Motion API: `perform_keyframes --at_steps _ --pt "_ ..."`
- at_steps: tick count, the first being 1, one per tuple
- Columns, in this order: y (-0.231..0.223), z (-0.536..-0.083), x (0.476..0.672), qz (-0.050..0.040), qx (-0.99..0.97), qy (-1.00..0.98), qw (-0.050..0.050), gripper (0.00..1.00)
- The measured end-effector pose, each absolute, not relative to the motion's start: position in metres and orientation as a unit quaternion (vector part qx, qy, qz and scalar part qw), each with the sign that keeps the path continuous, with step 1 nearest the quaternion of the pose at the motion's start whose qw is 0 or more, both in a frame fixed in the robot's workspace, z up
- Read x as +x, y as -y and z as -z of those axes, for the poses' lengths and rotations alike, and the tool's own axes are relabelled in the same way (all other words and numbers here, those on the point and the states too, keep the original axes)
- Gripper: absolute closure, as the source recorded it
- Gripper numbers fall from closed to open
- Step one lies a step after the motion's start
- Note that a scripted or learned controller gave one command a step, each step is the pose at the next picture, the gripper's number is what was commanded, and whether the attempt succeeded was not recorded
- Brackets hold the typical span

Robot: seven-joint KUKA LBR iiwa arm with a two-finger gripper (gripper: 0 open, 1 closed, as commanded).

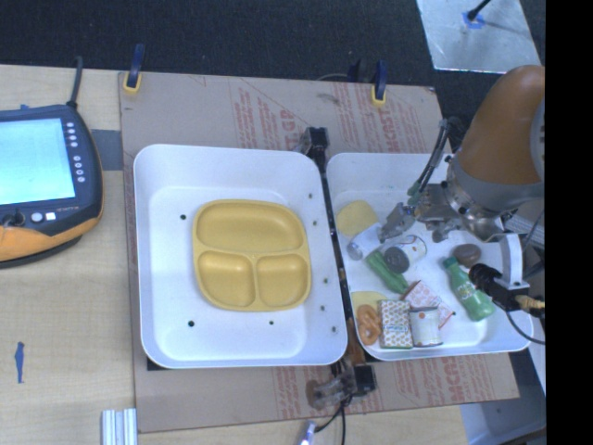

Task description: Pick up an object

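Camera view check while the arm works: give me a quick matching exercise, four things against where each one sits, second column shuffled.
Things:
1. yellow tray
2. green bottle
3. handheld screen
4. gripper

Places:
A. on the bench, left of both bins
B. over the right bin, near its upper middle
C. in the left bin
D. lying in the right bin, toward its right side

Pairs: 1-C, 2-D, 3-A, 4-B

Light wood tabletop (65, 313) w/ brown cardboard sheet (278, 109) clamped on top by blue clips (135, 63). Dark carpet floor (232, 12) behind; grey patch (468, 21) at top right. Pendant screen (37, 170) glows on the left. Even, bright light.
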State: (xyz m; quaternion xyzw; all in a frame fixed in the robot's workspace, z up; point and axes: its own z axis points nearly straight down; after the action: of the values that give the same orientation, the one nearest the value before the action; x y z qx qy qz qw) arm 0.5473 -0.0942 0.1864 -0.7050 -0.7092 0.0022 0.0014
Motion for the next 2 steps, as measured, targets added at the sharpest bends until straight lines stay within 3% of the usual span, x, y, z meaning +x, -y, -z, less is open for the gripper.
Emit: perform_keyframes --at_steps 1,2 --pt "0.109 -0.112 0.554 0.0015 -0.706 0.709 -0.003 0.00" --pt "0.094 -0.103 0.570 0.0027 -0.705 0.709 -0.003 0.00"
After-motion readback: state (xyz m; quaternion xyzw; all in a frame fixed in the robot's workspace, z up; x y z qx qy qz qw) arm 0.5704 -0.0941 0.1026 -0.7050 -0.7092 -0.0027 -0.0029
